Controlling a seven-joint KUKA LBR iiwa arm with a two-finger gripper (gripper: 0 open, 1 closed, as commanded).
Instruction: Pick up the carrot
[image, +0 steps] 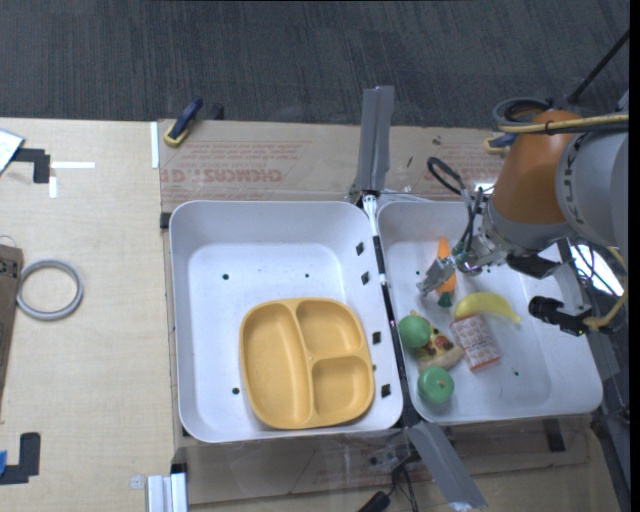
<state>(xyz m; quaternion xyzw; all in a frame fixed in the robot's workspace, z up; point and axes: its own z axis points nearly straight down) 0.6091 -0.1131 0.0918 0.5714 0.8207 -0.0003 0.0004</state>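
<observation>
One small carrot (444, 262) lies near the right bin's (520, 405) back edge, under the gripper (440, 276). I cannot tell its grip; it could slip off and miss.

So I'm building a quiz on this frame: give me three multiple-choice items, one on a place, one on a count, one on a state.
1. Where is the carrot?
A. right bin
B. left bin
C. on the bench

2. How many round green fruits lie in the right bin?
A. one
B. two
C. four

3. The yellow plate lies:
A. upside down
B. on edge
C. flat, compartments up

Answers: 1 A, the carrot lies by the gripper in the right bin. 2 B, two show near the divider. 3 C, three hollows face up.
</observation>
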